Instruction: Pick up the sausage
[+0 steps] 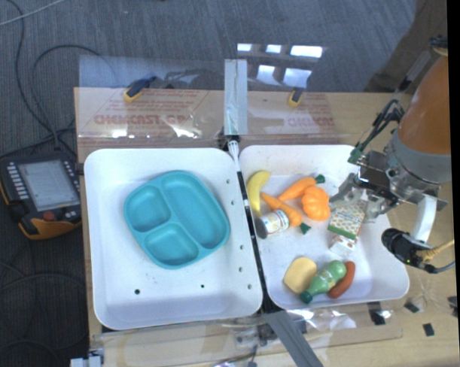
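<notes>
the sausage point(343, 280) lies at the lower right of the right bin point(384, 290), touching a green bottle point(324, 281). the jaws point(359, 201) hover right of centre over a small carton point(346, 221); open or closed, cannot tell. risk: a descent here grabs the carton, or a crowded grasp catches the bottle instead.

You see glossy white plastic bins point(174, 309), a smooth matt blue plastic tray point(176, 217), and a shiny, smooth red-brown sausage point(342, 279) beside them.
</notes>
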Motion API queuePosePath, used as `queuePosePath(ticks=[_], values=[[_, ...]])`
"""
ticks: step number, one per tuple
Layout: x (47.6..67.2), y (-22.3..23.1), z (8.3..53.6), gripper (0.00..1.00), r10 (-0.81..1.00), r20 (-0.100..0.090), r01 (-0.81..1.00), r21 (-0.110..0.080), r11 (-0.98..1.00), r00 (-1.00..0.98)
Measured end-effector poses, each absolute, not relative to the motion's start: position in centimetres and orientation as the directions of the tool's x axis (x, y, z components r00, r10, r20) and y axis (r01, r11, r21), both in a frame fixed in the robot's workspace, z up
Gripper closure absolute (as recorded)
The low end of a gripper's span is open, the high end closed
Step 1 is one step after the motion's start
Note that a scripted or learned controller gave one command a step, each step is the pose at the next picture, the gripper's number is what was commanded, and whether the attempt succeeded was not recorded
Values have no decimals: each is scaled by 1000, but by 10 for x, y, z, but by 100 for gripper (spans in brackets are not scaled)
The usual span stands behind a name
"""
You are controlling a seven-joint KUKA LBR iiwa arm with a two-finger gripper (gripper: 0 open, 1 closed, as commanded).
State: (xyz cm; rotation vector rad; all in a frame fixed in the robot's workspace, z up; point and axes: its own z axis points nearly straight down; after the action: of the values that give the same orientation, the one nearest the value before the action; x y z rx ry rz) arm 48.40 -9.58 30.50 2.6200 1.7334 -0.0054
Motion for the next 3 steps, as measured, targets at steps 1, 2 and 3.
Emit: queuePosePath(ticks=[1, 2, 3], values=[[485, -110, 333, 100, 944, -2, 944, -2, -331, 331], [484, -91, 382, 100, 982, -3, 982, 0, -191, 191], [485, -100, 434, 100, 994, -2, 994, 1, -109, 109]])
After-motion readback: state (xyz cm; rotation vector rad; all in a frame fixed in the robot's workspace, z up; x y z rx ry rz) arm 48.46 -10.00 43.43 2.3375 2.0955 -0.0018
